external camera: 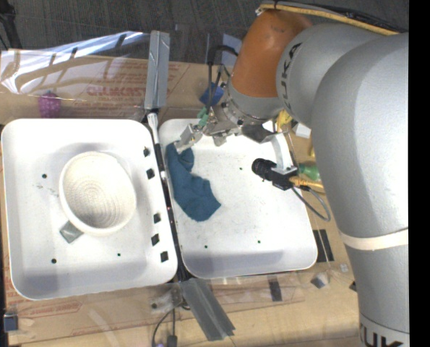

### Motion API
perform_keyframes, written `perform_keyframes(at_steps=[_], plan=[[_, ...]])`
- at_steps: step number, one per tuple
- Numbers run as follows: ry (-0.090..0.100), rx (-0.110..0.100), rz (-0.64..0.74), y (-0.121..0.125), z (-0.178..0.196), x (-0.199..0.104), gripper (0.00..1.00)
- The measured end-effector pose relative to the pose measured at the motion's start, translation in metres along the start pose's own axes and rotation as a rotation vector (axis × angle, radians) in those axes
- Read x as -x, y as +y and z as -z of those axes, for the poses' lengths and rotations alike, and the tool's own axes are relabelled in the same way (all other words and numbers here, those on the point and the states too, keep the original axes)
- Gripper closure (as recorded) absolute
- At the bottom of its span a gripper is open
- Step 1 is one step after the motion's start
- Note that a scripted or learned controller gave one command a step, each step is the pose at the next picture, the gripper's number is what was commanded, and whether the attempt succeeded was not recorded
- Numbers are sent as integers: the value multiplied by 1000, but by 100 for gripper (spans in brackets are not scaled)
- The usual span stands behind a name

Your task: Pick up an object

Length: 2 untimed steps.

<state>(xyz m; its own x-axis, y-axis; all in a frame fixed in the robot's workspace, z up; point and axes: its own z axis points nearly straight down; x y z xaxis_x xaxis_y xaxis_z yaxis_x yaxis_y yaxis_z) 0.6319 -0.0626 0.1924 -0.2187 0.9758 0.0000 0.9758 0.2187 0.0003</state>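
Take the blue cloth as your landmark: it lies crumpled in the right bin, close to that bin's left wall, with bare white floor on its near and right sides. Nearer to you than the cloth, a grey metal strip juts out from under the seam where the two bins meet. To the left of the cloth, past the shared rims and their row of small black clips, the left bin holds a white ribbed bowl. A small grey piece sits at the bowl's near left edge.

Just beyond the cloth's far end you see the gripper, low over the bin's far left corner and at the cloth's upper tip. You cannot tell whether it is open or closed, or whether it has any cloth. The grey arm fills the space to the cloth's right.

Farther back and left of the cloth lie a purple object on cardboard and a clear plastic sheet.
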Motion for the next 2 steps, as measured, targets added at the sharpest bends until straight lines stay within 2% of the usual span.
perform_keyframes(at_steps=[1, 2], plan=[[1, -4, 10, -9, -99, 54, 0], [2, -4, 161, -62, -101, 40, 0]])
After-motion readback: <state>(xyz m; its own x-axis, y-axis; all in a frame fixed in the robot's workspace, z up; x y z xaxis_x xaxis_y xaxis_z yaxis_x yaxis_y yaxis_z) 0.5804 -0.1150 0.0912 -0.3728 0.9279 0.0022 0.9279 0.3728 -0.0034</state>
